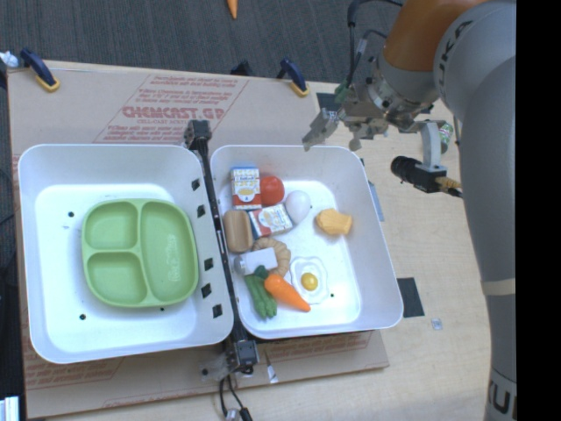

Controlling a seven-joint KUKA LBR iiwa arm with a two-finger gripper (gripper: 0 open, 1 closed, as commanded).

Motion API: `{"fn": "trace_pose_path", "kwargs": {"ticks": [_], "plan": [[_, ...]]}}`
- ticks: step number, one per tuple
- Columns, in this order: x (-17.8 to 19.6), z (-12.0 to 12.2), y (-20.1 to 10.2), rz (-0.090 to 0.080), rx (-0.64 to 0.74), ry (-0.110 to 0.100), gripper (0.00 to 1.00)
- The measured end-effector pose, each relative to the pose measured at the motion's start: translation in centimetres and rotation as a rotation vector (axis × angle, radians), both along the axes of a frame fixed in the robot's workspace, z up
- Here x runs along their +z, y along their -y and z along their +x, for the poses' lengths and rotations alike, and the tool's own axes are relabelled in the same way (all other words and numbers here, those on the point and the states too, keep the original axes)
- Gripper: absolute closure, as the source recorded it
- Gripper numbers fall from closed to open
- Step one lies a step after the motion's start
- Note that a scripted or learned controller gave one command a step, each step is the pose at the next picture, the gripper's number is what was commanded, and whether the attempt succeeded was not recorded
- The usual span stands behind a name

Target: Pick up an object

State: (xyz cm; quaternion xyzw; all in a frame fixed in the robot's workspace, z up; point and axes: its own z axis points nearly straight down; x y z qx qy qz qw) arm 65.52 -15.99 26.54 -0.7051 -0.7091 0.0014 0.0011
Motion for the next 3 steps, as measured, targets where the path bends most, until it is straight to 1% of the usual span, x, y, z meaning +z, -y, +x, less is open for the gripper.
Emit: {"fn": "trace_pose_path", "kwargs": {"ticks": [1, 2, 3], "plan": [[3.1, -5.2, -2.9, 0.002, 0.001, 0.002, 0.00], [2.8, -10.3, -1.2, 0.000, -0.001, 0.001, 0.00], [-10.0, -14.5, -1.8, 0.001, 0.001, -0.001, 0.00]]}}
